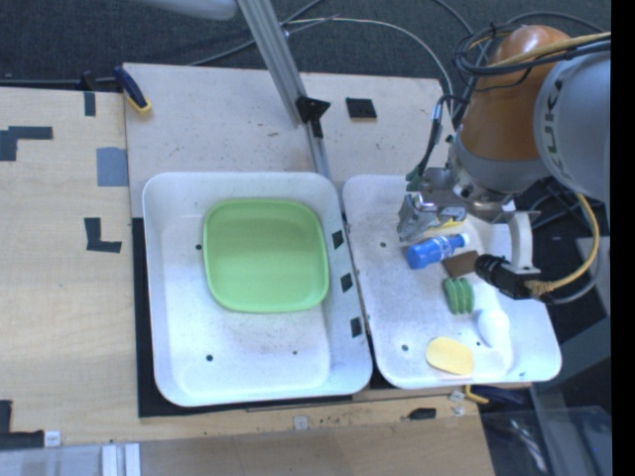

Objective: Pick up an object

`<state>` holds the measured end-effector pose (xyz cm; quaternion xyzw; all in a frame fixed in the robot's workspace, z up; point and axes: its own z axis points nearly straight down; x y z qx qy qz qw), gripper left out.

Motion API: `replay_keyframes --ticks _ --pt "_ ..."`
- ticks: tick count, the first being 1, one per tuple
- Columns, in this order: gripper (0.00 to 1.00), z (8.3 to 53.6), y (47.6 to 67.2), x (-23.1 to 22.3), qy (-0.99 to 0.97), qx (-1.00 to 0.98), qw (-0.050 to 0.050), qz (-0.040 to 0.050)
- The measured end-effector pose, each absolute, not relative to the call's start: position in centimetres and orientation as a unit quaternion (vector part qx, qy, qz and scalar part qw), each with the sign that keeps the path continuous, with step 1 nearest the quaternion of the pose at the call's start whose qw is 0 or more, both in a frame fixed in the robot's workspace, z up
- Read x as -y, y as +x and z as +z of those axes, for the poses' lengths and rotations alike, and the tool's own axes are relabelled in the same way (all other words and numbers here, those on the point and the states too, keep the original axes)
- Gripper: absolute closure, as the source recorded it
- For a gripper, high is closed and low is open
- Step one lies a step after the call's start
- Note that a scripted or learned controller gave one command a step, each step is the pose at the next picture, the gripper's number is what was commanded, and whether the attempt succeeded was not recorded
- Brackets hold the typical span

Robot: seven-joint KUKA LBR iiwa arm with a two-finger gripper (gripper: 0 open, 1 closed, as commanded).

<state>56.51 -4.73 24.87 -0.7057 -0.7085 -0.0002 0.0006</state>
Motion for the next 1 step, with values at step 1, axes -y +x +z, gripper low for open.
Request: replay_keyframes --ticks 1 --pt "1.00 25.28 58.85 -0.62 -0.705 0.709 0.000 -0.0002"
